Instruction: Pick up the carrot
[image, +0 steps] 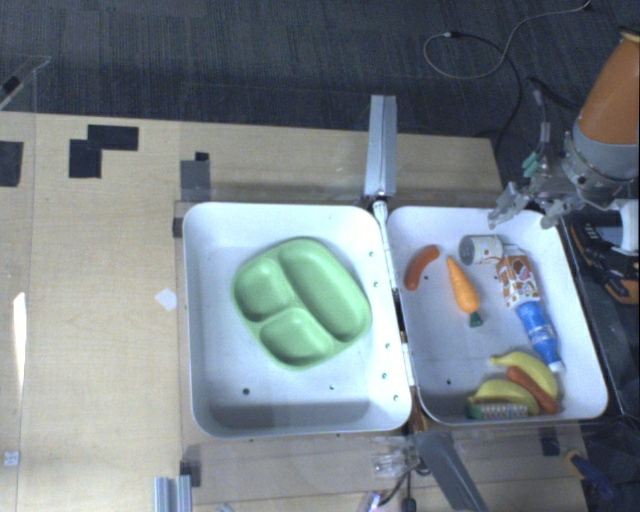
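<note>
Tool (527, 203) up at the right bin's (592, 392) far right corner, fingers spread apart, gripping nothing. Working from the near edge: bananas (520, 385), then a bottle (537, 332), and there's the carrot (462, 287), mid-bin, lying flat, green stub toward us, clear of the sausage (421, 265) and can (480, 248) beyond. Looks a light, stiff, smooth toy, likely slippery; the thick orange middle seems the spot, fingers across it.
</note>
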